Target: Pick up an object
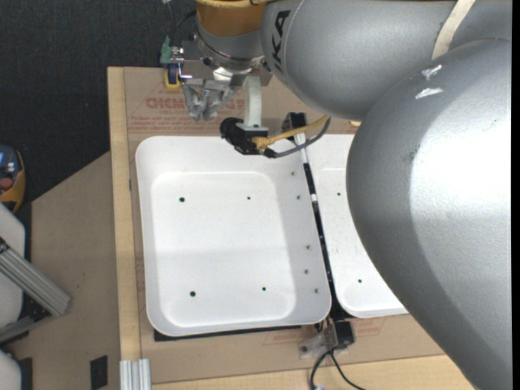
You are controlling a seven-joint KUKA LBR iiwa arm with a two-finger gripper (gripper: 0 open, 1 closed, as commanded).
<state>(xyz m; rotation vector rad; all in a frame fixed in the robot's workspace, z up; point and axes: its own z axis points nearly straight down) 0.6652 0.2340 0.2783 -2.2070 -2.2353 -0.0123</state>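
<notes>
Jaws (pixel 205 104) above left bin's (pixel 219 315) far rim, obj unseen

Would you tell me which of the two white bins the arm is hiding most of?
The right bin: the grey arm covers most of it, while the left bin lies in full view.

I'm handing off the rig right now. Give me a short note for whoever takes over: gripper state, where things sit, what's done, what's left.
Gripper: hangs past the far rim of the left bin, over the brown board; nothing visible between its fingers, and whether they are open or shut is unclear.
Things: the left bin's visible floor shows just small dark dots. The right bin is mostly hidden behind the arm.
Done: no pick visible.
Left: find an object, grasp it, lift.
</notes>
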